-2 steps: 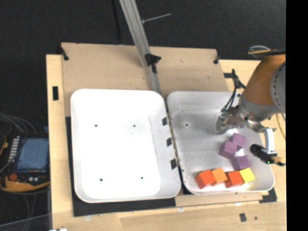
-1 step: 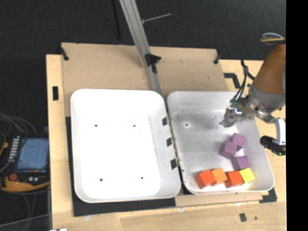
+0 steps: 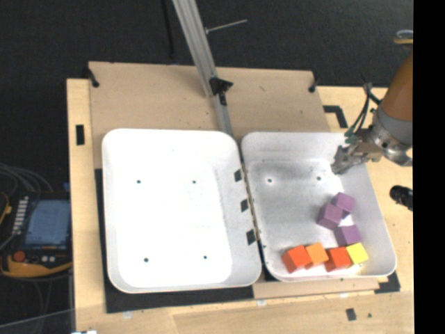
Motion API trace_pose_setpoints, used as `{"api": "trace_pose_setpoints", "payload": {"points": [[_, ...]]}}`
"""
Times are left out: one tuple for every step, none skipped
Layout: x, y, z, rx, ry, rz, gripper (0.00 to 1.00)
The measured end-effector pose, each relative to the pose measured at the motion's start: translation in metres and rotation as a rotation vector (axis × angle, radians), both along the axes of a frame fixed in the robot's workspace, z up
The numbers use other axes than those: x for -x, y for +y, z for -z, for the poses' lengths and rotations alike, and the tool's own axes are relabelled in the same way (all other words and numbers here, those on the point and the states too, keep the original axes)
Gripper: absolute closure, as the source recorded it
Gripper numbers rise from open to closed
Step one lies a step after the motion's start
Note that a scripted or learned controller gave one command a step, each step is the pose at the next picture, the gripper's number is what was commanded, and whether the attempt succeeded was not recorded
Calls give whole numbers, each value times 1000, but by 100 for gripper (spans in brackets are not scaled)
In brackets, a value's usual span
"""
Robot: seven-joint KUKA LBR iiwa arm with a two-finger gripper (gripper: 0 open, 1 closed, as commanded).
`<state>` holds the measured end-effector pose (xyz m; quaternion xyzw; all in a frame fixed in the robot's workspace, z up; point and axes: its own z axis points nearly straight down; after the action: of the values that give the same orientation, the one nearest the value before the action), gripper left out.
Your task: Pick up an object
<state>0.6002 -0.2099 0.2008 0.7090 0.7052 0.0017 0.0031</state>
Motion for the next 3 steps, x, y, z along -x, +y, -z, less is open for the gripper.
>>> {"api": "trace_pose_setpoints", "payload": {"points": [[-1,-1,-20,-1,3,-5,100],[-14,46,-14,-2,7,-11,100],[-28,96,-26,-3,3,-13,100]]}}
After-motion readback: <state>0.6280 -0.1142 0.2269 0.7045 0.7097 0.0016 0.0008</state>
